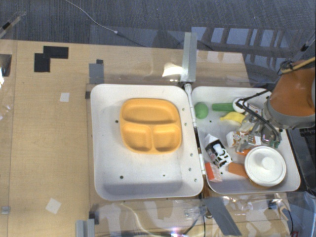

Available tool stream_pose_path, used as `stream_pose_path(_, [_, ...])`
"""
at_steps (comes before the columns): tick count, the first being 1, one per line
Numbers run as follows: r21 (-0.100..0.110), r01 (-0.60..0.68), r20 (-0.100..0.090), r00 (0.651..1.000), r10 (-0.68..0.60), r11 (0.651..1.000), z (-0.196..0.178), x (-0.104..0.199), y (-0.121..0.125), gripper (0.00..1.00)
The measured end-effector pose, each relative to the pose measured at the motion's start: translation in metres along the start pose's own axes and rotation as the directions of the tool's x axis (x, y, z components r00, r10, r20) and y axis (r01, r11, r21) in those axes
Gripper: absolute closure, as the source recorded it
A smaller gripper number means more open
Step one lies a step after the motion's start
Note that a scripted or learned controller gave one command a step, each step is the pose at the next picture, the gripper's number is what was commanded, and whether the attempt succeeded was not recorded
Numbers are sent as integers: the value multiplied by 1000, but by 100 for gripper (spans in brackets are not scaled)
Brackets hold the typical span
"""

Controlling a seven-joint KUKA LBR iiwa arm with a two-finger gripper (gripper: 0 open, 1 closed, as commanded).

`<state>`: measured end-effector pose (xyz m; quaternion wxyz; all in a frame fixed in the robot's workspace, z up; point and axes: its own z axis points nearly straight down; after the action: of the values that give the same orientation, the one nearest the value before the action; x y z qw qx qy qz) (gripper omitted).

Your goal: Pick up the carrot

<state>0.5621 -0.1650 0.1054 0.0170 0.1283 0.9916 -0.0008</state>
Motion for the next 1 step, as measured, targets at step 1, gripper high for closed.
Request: stream_pose_path(1, [5,-231,-24,973,231,973,12,-7,58,100])
